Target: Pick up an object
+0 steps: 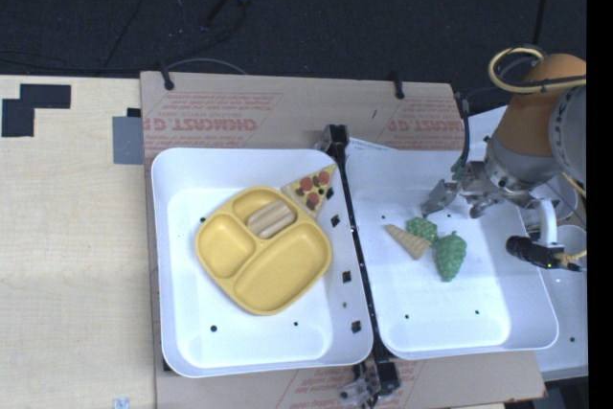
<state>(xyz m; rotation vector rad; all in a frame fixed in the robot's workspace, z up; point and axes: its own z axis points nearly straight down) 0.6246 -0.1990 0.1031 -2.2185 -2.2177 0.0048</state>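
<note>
Counting two white bins (182, 206), one yellow tray (287, 278), two green toys (448, 256).

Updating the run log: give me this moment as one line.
gripper: over right bin, nothing seen held | nearest: green toy, cone | left bin: yellow plate

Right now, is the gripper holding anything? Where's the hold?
Nothing held. The gripper sits open above the right bin, up and right of the cone and green pieces, touching neither.

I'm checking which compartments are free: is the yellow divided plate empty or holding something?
Not empty. The yellow divided plate holds a tan sausage-like piece in its upper compartment; its other two compartments look bare.
</note>
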